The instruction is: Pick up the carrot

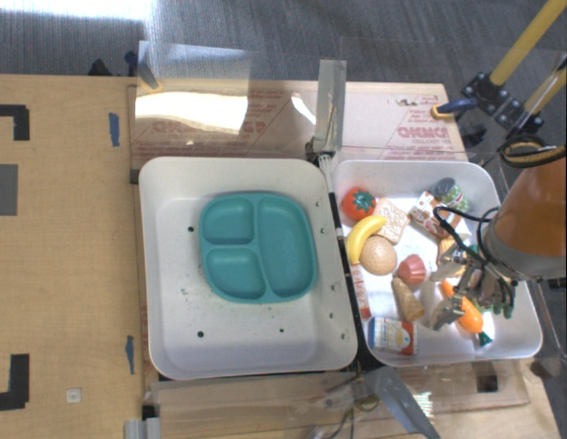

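Note:
The carrot point(469, 317) is a small orange toy with a green tip, lying near the front right corner of the right bin point(529, 340). My gripper point(466, 302) hangs directly over it, low in the bin and reaching in from the right under the orange-banded wrist point(540, 222). Cables and the gripper body cover part of the carrot, so I cannot make out whether it is touched or held.
Packed into the right bin are a tomato point(358, 203), a banana point(361, 238), a beige round piece point(379, 255), a red piece point(412, 270), a small carton point(391, 335) and several more toys. The left bin point(165, 245) holds a teal divided plate point(259, 245).

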### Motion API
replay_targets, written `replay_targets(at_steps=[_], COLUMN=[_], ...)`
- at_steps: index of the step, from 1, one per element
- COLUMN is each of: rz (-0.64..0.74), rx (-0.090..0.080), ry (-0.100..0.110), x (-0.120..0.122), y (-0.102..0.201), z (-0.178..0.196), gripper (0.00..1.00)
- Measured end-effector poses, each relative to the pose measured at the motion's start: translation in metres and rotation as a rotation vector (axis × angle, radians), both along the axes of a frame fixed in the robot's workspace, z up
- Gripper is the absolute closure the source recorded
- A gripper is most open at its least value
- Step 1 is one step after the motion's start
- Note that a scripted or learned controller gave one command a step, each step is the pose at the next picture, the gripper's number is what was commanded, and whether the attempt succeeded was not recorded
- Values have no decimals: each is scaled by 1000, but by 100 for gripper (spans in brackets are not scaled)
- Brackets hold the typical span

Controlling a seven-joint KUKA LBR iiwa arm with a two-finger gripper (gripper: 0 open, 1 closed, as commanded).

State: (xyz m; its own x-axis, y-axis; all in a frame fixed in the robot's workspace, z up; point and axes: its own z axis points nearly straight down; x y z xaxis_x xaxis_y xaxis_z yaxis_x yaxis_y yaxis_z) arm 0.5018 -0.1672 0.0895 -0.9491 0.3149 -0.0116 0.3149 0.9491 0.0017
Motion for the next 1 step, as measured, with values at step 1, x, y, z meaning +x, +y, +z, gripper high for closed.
replay_targets(at_steps=[1], rz=[2], rx=[-4], ry=[-12], x=[4], y=[0], z=[13], gripper=[100])
